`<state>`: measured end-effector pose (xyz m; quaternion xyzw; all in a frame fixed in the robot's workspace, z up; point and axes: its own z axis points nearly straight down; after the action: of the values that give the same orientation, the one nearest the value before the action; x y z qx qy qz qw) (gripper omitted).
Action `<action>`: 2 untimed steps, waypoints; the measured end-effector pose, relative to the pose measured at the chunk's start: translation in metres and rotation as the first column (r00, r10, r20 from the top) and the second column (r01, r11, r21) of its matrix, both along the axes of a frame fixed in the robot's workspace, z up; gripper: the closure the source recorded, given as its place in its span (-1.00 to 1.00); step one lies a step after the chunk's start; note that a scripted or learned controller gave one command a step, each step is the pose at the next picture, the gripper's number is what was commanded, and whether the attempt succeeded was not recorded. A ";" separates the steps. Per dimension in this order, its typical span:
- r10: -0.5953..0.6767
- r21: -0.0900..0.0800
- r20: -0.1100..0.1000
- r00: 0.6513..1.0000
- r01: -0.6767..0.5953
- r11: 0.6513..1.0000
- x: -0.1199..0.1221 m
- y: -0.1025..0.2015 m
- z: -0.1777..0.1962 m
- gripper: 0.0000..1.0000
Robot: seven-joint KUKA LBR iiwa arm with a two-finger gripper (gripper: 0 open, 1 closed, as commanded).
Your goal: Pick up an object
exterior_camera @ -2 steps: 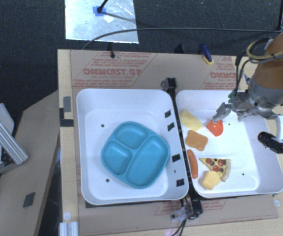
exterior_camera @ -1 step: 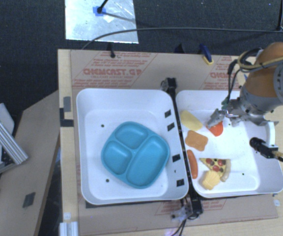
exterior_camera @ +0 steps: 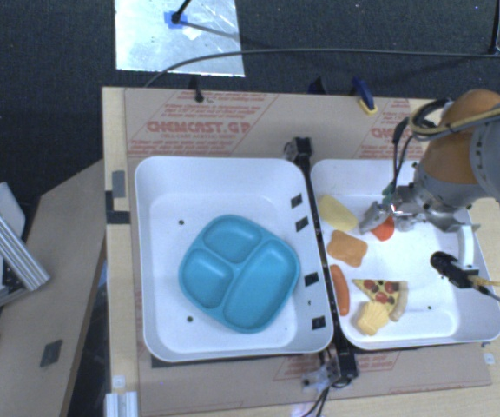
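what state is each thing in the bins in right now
blue divided plate: flat in the left bin, nothing on it
yellow piece: loose in the right bin
orange piece: loose
hot dog: lying lengthwise
pizza slice: flat
red piece: at the gripper tip

The arm runs off the right edge, so its upper part is cut from sight, and the wrist hides the back right corner of the right bin. The gripper sits low over a small red-orange piece (too little of it shows to say what it is, or whether the fingers touch it), and whether they are parted or closed cannot be told. At the left edge a metal frame is cut off too.
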<state>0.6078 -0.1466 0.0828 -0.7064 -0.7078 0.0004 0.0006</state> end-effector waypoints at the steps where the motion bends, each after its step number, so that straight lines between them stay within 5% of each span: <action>1: 0.000 -0.001 0.006 1.000 0.000 1.000 0.002 0.000 0.013 1.00; 2: -0.002 -0.002 0.008 1.000 0.002 1.000 0.001 -0.006 0.059 1.00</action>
<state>0.6083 -0.1521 0.1414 -0.7072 -0.7070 -0.0016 -0.0027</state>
